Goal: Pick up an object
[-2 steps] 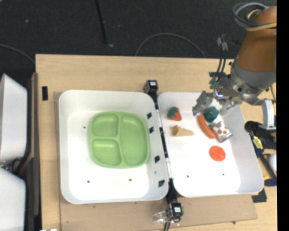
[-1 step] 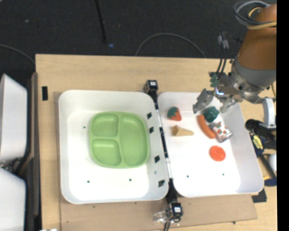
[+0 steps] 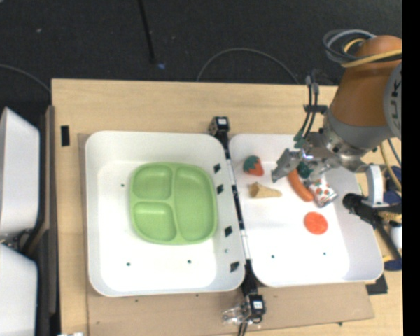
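Objects lie loose in the right bin (image 3: 357,268): an orange carrot-like piece (image 3: 300,185) just under the gripper (image 3: 302,165), a small red-and-green fruit (image 3: 252,164) and a tan wedge (image 3: 264,191) to its left, and an orange disc (image 3: 316,222) nearer the front. Whether the jaws are spread or clenched I cannot tell, and nothing shows plainly between them. By my reading, no object is picked up yet; the grasp and the lift are left. The left bin (image 3: 108,271) holds a green divided plate (image 3: 173,203).
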Available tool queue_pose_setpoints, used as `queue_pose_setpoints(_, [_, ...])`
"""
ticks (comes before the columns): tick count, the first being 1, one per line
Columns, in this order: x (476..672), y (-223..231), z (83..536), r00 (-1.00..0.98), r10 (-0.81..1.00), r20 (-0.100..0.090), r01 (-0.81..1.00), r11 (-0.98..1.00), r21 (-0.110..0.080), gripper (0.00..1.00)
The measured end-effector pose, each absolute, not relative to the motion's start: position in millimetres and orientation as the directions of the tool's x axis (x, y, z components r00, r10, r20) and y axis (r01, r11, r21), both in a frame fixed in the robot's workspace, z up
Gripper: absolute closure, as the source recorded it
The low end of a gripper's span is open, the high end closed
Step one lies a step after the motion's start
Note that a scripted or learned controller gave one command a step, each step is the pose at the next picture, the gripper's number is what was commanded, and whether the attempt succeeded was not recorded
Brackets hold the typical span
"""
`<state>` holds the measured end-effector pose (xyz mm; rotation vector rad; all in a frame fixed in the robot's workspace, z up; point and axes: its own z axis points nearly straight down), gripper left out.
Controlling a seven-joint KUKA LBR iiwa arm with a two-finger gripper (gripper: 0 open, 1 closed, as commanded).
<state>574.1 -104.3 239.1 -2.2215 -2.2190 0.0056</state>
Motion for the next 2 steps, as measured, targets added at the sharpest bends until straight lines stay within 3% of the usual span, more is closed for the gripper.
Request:
queue_pose_setpoints(1, [567.3,-113.0,181.5,0.002,1.000,-0.001,1.000,-0.002,-0.004,0.00])
queue_pose_setpoints(2, [573.0,-113.7,137.7,0.004,1.000,-0.002,1.000,-0.004,-0.002,0.00])
